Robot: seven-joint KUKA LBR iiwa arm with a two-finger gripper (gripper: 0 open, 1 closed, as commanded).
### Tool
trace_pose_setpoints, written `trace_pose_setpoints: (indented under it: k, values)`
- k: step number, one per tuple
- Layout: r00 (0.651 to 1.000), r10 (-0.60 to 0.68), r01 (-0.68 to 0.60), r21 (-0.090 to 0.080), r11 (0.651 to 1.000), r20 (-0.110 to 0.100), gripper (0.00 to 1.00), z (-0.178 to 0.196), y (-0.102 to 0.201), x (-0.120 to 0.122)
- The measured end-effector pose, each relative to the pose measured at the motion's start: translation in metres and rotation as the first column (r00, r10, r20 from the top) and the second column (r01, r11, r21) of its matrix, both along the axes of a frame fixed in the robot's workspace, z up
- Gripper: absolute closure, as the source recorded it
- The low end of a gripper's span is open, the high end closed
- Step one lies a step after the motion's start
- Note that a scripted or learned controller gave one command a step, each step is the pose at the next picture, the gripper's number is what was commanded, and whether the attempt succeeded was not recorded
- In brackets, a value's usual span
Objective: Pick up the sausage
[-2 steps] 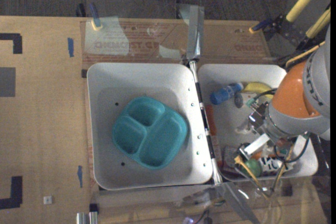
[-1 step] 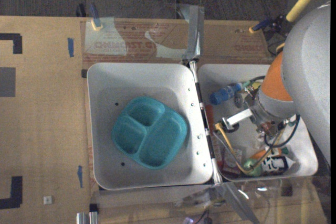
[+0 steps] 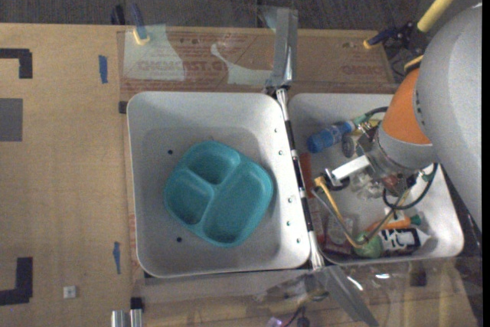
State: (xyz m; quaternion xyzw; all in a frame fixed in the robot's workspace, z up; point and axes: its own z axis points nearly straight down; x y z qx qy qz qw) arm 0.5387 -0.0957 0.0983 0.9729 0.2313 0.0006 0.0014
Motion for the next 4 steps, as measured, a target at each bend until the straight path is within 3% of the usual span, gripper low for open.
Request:
trace_pose_setpoints:
  k: [1,2,3,4]
  values:
    - [0.821,0.571,-0.571,-0.006,0.821,0.010,1.00,-0.008,-0.011,-0.055]
    - [0.886,0.464,-0.464,0.003,0.886,-0.003,1.00,0.157,0.044,-0.029]
    - [0.942,0.335,-0.335,0.002,0.942,-0.003,1.00,0.166,0.001,-0.017]
    - [0.992,0.124,-0.124,0.005,0.992,-0.006,1.00,0.041,-0.009,0.022]
